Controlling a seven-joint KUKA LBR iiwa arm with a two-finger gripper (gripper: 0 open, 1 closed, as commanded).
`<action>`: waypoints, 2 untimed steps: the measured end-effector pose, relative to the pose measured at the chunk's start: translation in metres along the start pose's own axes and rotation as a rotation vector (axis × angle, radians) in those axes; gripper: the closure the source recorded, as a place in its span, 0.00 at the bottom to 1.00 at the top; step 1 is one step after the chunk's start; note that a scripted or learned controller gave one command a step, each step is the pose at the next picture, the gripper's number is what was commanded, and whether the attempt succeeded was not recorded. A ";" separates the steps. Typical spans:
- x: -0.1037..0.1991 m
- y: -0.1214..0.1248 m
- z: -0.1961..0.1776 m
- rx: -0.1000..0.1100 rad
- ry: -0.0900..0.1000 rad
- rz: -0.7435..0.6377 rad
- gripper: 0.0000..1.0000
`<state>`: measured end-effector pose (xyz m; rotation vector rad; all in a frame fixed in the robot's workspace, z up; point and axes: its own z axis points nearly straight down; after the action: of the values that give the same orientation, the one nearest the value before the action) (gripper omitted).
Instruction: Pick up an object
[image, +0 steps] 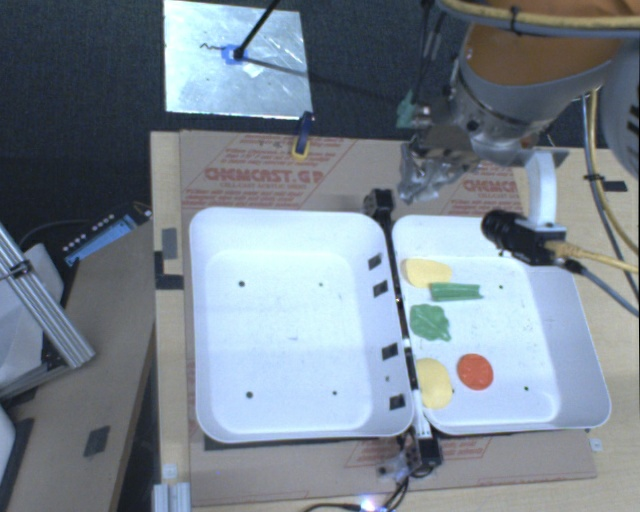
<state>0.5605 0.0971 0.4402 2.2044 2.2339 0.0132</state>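
The right bin (560, 330) holds several small objects near its left wall. A yellow oval piece (427, 271) lies at the top, a green bar (455, 291) just below it, and a green leafy piece (430, 321) under that. Lower down sit a second yellow piece (433, 382) and an orange-red disc (475, 371). My gripper (425, 182) hangs above the bench behind the bins' far edge, near the seam between them, well above and behind the objects. Nothing shows between its fingers.
The left bin (290, 320) lies beside the right one. A black cylinder (515, 235) juts over the right bin's far edge. A yellow and blue clip (301, 140) sits behind the bins, and a shiny metal sheet (238, 58) lies further back.
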 end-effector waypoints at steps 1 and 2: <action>0.069 0.005 -0.048 0.001 0.001 0.002 1.00; 0.112 0.003 -0.060 0.004 -0.001 0.006 1.00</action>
<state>0.5620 0.2084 0.5010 2.2127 2.2288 0.0073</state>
